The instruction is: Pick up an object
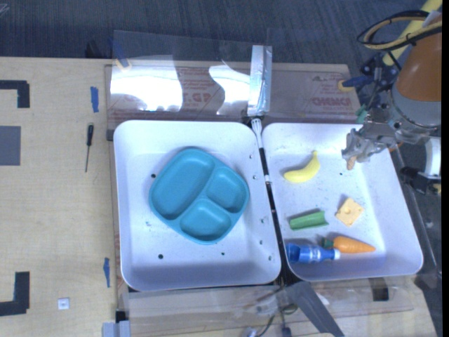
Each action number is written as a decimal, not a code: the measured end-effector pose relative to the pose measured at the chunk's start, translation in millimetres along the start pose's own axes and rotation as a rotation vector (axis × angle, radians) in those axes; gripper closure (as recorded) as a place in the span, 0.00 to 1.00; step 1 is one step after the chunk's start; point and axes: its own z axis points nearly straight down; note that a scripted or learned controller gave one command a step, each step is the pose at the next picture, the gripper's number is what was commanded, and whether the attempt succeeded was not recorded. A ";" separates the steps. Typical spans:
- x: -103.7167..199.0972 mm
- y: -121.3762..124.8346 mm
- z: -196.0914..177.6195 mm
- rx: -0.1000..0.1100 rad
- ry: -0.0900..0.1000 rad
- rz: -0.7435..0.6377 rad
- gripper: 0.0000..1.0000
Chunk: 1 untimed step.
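The right bin holds a yellow banana near its upper left, a green block below it, a tan cheese wedge, an orange carrot and a blue bottle along the front. My gripper hangs over the bin's upper right part, right of the banana and above the cheese wedge, with nothing visible between its fingers.
A blue divided plate lies in the left bin. A clear plastic wall stands behind both bins. Cables loop at the arm's upper right. A screwdriver lies on the bench at left.
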 end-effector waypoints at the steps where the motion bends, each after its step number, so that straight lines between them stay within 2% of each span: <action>1: 39.5 -4.9 6.1 0.001 0.001 0.018 1.00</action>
